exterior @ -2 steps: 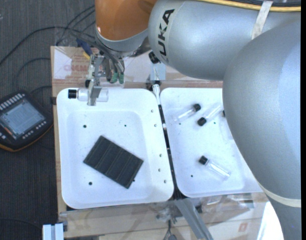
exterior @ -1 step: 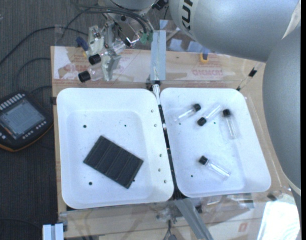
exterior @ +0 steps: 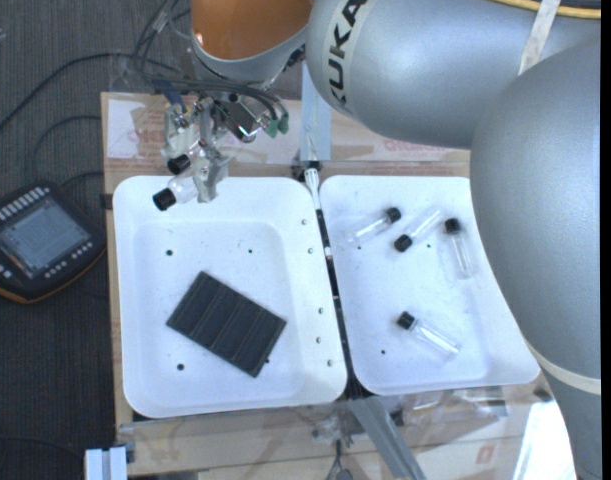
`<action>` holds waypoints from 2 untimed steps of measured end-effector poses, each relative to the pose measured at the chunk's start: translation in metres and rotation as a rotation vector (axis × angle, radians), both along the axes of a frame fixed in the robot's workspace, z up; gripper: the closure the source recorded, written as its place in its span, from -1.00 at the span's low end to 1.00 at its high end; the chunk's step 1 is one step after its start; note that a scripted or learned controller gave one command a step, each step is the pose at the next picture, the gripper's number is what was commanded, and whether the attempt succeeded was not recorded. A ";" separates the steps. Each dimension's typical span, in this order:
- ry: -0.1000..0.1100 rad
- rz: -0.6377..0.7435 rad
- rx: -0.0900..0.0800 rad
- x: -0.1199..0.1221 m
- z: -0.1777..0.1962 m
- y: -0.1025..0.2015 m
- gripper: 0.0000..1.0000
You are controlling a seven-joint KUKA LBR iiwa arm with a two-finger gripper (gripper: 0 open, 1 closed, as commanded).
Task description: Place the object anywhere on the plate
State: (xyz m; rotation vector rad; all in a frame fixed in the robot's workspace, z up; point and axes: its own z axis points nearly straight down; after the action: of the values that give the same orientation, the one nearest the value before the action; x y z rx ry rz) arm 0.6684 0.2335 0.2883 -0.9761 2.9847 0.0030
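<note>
Nearest me, in the left white bin (exterior: 145,388), lies the dark ribbed rectangular plate (exterior: 226,324), flat on the bin floor, long axis slanting from upper left to lower right. Right of the plate, across the bin divider, the right white bin (exterior: 505,363) holds four clear plastic vials with black caps (exterior: 426,332), scattered, none touching the plate.

Further back, at the far left corner of the left bin, up and left of the plate, sits the two-finger gripper (exterior: 195,186). A clear vial with a black cap (exterior: 175,194) looks pinched between its fingertips, cap end sticking out to the left, long axis roughly sideways with a slight tilt. So fingers closed on that vial, as best I can judge; it's small and partly lost against the white.

Key relation: the plate lies down and slightly right of the gripper, well apart. Judgement: carry stage, vial needs moving over the plate before release.
</note>
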 end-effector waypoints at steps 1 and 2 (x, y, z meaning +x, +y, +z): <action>0.000 0.336 0.001 0.000 -0.072 0.000 1.00; -0.004 0.730 0.003 0.000 -0.025 -0.010 1.00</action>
State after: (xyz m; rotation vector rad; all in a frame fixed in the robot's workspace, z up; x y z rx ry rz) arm 0.6684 0.2232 0.2629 -1.9746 2.4365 0.0061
